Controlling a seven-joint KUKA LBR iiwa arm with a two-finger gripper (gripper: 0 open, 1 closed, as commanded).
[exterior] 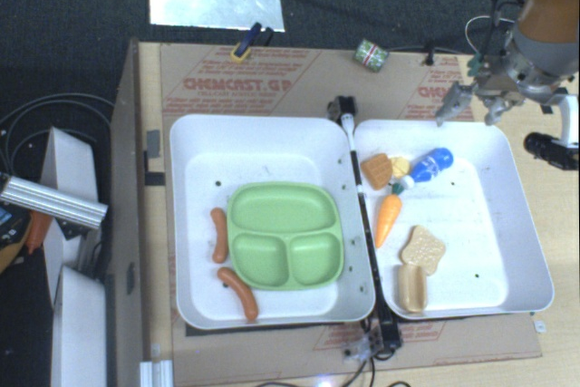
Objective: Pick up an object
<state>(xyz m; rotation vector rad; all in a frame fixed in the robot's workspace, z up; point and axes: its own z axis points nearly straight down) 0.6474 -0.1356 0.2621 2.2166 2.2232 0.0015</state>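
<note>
Presently we find the two-finger gripper (473,106) poised over the far rim of the right-hand shallow white plastic bin (507,222), its two fingers spread apart with nothing between them; the grey arm with its orange band (547,9) rises behind it. We take that right-hand bin as our landmark. Inside it, toward its far left corner, we note a blue plastic bottle with a white cap (426,167) lying on its side, and just beside the bottle an orange-tan toy pastry piece (378,169). Below these, an orange toy carrot (387,217) lies along the bin's left wall. Nearer its front edge sit a tan toast-shaped toy (422,249) and, touching it, a beige toy bread roll (411,288). Left of the landmark bin, the second white bin (195,195) holds a green three-compartment plastic plate (284,235) and two brown toy sausages (218,236), both lying outside the plate at its left.
</note>
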